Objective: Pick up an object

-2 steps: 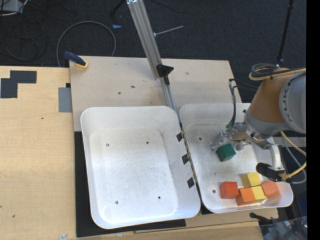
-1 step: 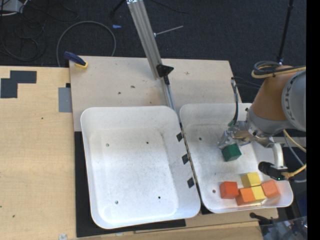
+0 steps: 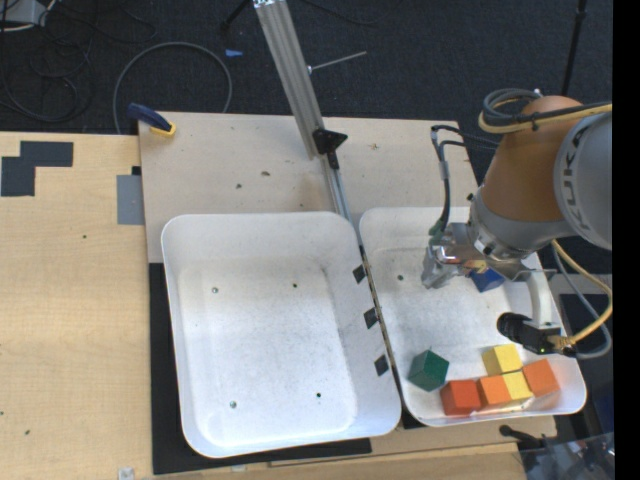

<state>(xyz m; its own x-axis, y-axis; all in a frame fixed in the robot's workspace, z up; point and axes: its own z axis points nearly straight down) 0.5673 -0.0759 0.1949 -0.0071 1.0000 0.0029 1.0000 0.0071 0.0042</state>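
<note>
- The gripper (image 3: 437, 271) hangs over the upper part of the right bin (image 3: 400, 313); whether it is spread or pinched cannot be told.
- A blue block (image 3: 488, 280) lies just beside it.
- The green block (image 3: 429, 369) sits apart, with bare floor around it.
- Orange and yellow blocks (image 3: 503, 381) crowd the lower right rim.

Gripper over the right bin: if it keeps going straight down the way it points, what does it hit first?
Most likely bare floor of the right bin. The gripper points down at an open patch; the blue block lies beside it, the green cube nearer the camera. Depth is unclear.
</note>
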